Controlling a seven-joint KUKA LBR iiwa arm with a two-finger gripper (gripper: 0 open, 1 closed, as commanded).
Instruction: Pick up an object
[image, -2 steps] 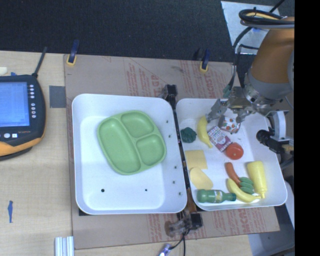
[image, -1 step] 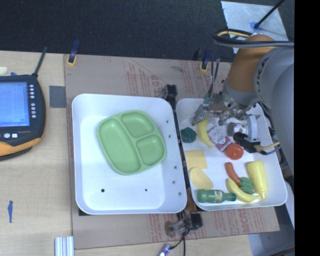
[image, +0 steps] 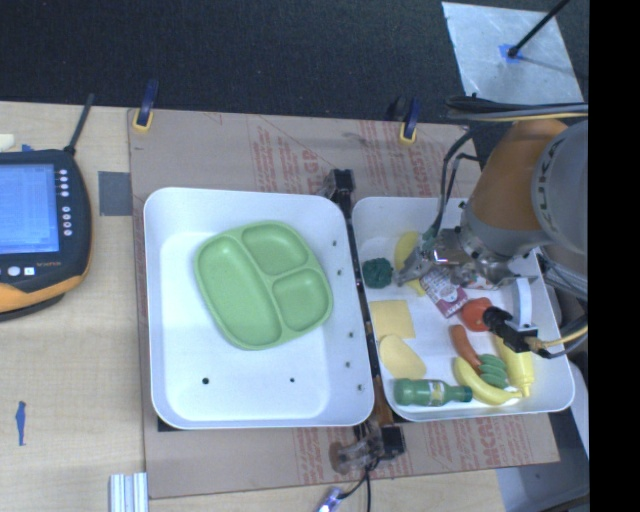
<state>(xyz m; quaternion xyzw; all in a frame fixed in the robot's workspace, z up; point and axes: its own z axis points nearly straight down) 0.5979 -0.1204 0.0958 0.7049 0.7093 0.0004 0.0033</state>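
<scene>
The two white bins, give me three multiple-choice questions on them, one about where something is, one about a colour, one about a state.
1. Where does the green divided plate lie?
A. in the left bin
B. in the right bin
C. on the bare bench

2. What colour is the square slice in the right bin?
A. red
B. yellow
C. blue

3. How does the green bottle rest?
A. upright
B. on its side
C. leaning on the arm

Answers:
1. A, the plate sits alone in the left bin.
2. B, the slice is pale yellow.
3. B, the bottle lies flat along the right bin's near edge.
</scene>
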